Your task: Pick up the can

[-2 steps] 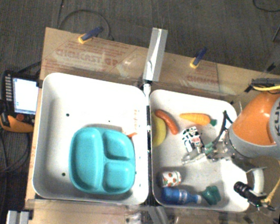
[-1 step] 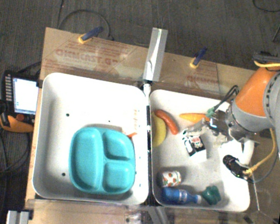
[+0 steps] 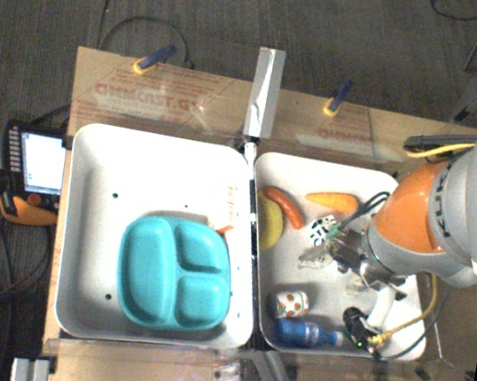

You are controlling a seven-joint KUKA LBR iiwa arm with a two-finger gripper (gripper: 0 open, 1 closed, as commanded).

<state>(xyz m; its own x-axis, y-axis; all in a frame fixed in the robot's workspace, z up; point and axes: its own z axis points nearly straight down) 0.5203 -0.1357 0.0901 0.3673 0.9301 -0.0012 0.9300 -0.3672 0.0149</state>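
Red print is showing on the bench board (image 3: pixel 145 99) behind the bins, too faint to read. Black letters are showing on the arm's orange band (image 3: pixel 415 209), cut off, possibly "KU". Nothing else is reading clearly.

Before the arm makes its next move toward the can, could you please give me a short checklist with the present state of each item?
1. Can in the right bin: ok, near the front wall.
2. Can clear above: ok, nothing covers it.
3. Neighbours: not ok, the blue bottle lies close beside it.
4. Gripper over the can: not ok, it sits farther back, near the banana.
5. Gripper fingers: cannot tell.
6. Can held: not ok, it rests on the bin floor.
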